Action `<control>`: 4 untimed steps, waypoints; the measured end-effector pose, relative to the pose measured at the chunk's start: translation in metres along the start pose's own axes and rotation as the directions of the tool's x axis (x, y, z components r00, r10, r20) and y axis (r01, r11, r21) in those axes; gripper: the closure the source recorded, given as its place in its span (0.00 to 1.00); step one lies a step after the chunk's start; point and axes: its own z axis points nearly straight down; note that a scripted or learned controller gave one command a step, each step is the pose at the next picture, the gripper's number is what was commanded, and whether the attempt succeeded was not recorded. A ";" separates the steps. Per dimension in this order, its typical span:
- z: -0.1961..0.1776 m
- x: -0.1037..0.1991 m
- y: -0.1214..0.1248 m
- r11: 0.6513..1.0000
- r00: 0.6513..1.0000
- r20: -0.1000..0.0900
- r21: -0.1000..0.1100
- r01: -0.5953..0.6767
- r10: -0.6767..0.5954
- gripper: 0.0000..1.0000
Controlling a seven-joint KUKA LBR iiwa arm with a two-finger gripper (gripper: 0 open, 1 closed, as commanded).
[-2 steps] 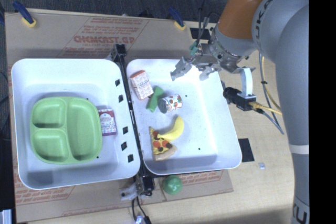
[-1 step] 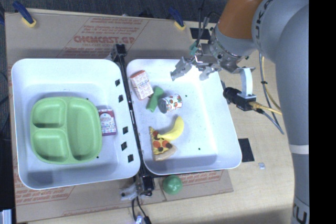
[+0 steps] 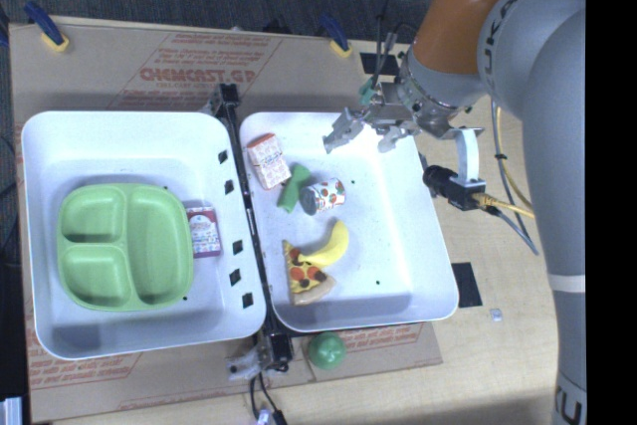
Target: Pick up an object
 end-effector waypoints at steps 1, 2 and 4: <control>0.000 0.000 0.000 1.000 1.000 0.000 0.000 0.000 0.000 0.00; 0.000 0.000 0.000 1.000 1.000 0.000 0.000 0.000 0.000 0.00; 0.000 0.000 0.000 1.000 1.000 0.000 0.000 0.000 0.000 0.00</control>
